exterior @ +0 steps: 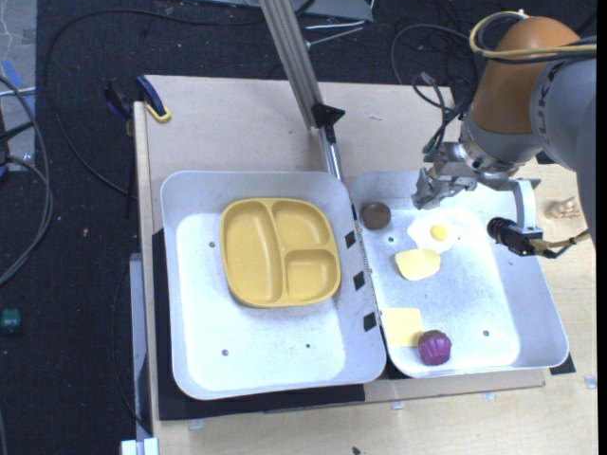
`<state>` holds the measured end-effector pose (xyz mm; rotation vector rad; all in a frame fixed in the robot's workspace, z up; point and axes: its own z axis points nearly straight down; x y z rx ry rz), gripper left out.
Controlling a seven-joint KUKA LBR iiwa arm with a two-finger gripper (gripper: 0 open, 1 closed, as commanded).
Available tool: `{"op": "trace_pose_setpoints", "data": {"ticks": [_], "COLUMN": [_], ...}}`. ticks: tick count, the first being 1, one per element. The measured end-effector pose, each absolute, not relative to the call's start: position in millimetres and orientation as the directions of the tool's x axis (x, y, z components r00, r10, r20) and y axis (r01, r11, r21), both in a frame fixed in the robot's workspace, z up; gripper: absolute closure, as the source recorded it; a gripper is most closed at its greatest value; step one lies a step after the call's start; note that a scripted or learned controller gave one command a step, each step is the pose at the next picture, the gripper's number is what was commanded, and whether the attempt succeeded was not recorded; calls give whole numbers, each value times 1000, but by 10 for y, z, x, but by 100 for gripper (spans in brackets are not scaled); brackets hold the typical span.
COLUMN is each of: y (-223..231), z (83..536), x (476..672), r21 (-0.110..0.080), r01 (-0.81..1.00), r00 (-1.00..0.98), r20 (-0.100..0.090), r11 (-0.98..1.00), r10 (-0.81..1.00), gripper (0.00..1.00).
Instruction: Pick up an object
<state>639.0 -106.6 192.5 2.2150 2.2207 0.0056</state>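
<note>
In the right bin [531, 320] lie a fried egg toy [437, 232], a pale yellow slice [417, 263] just nearer, a brown round piece [377, 216] to the left, and a yellow square [401, 326] beside a purple item [434, 347] at the near side. The gripper [432, 190] hangs over the bin's far part, just beyond the egg; its opening cannot be told. A yellow divided tray [281, 251] sits in the left bin [190, 349].

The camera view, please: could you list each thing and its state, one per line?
Yellow tray: upright in the left bin, nothing in its compartments.
Brown ball: resting in the right bin.
Fried egg: flat, yolk up.
Yellow slice: flat.
Purple fruit: resting.
Gripper: above the right bin.
</note>
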Motion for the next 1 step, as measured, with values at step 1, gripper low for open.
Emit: {"op": "trace_pose_setpoints", "data": {"ticks": [1], "y": [-1069], "z": [2356], "x": [6406], "r21": [6], "r01": [1000], "r00": [-3], "r20": [-1], "r11": [3], "r10": [1000], "gripper": [100]}}
